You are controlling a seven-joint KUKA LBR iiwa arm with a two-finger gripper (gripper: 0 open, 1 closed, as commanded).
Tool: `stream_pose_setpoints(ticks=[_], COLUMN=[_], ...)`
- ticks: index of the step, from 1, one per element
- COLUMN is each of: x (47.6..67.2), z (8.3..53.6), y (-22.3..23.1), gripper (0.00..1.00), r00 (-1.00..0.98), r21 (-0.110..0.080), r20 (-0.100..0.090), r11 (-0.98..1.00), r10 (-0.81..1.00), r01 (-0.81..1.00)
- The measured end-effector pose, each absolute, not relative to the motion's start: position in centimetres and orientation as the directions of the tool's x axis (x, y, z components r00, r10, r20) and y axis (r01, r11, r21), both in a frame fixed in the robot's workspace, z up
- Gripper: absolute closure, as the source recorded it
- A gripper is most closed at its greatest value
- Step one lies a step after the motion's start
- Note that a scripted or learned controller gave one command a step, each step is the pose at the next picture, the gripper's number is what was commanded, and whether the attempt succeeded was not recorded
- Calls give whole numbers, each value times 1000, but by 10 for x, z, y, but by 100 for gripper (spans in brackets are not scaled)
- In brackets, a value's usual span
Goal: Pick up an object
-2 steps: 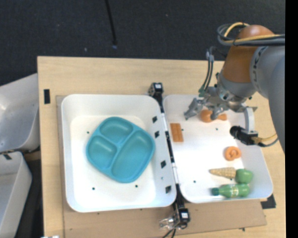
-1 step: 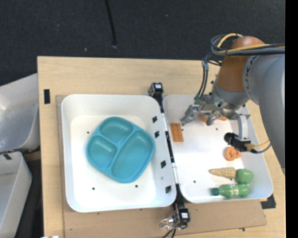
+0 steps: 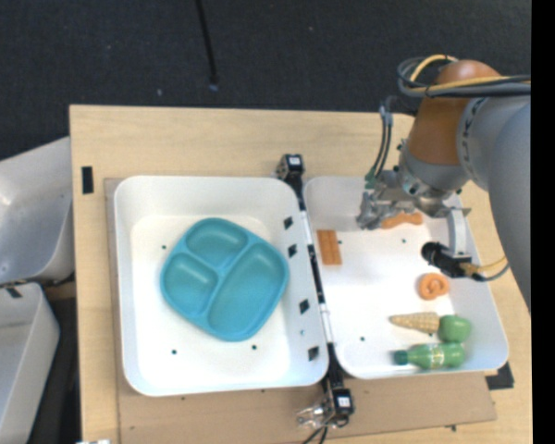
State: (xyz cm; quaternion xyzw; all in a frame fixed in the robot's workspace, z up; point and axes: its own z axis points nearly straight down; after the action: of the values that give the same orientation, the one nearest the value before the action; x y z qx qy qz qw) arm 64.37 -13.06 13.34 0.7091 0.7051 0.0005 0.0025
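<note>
Hovering low in the right bin [image 3: 351, 359], the jaws sit above an orange piece [image 3: 405, 218]. Whether they are parted or closed cannot be told. A green bottle [image 3: 432, 355] lies well apart from them.

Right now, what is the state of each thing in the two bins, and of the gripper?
Blue divided plate: flat, upright, in the left bin.
Orange block: lying flat.
Orange ring toy: lying flat.
Ice cream cone toy: on its side.
Green bottle: on its side.
Green apple toy: resting beside the cone.
Gripper: low over the right bin.

Grey arm [image 3: 499, 146]; orange band [image 3: 437, 137]; looped cables [image 3: 425, 70]
</note>
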Motion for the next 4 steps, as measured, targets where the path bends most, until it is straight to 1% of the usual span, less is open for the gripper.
stream_pose_setpoints(ticks=[1, 2, 3, 4], x=[646, 647, 642, 651], z=[178, 208, 224, 228], y=[-134, -136, -88, -37], gripper=[100, 100, 100, 100], r00=[6, 4, -6, -7], r21=[5, 4, 1, 2], r20=[-1, 0, 1, 1], r11=[-6, -4, 6, 7], r10=[1000, 1000, 1000, 1000], r01=[1000, 1000, 1000, 1000])
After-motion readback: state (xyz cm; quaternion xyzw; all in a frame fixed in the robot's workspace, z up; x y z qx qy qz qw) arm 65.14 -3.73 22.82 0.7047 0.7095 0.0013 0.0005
